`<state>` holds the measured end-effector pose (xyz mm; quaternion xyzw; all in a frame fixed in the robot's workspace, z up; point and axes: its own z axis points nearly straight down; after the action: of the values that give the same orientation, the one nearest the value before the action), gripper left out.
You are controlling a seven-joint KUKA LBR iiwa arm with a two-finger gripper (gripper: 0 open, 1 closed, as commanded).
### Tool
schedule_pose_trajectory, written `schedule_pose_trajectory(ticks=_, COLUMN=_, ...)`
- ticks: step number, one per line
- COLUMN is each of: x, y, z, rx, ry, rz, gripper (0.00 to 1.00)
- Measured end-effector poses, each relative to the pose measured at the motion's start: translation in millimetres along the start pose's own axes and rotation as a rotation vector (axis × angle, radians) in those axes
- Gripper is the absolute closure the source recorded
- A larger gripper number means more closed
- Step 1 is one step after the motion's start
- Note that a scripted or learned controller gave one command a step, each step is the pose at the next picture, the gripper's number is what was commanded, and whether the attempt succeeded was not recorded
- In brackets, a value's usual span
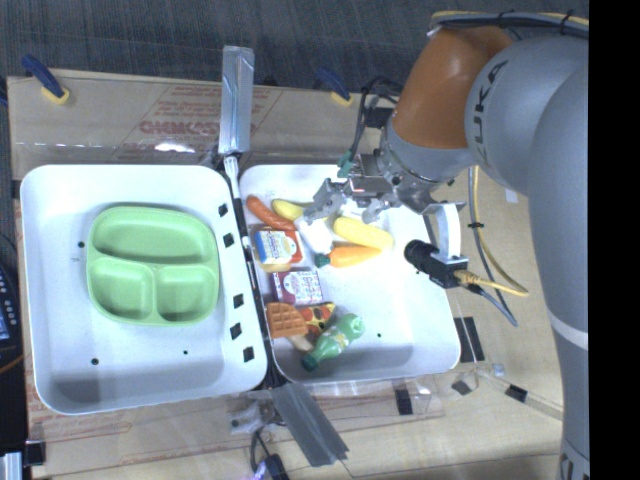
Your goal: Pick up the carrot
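the tool [345, 196] hangs low over the far end of the right bin [430, 318]; from here i can't tell how it is set. the carrot [350, 256] lies on the bin floor just nearer than it, beside a yellow corn cob [363, 234]. nothing looks lifted, so the grasp and the raise are both left to do.
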<state>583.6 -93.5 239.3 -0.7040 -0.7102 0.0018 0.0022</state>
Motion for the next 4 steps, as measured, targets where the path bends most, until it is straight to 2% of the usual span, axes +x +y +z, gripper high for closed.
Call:
schedule_pose_trajectory(ticks=1, x=-90, y=1, z=3, rx=-0.003, ry=-0.002, rz=-0.034, gripper=0.00)
schedule_pose_trajectory(ticks=2, x=-105, y=22, z=126, rx=-0.029, ry=-0.011, rz=-0.225, gripper=0.00)
schedule_pose_trajectory(ticks=3, x=-116, y=-27, z=145, rx=-0.010, ry=-0.003, rz=-0.258, gripper=0.00)
schedule_pose_trajectory(ticks=4, x=-116, y=-29, z=137, rx=-0.004, ry=-0.001, rz=-0.262, gripper=1.00)
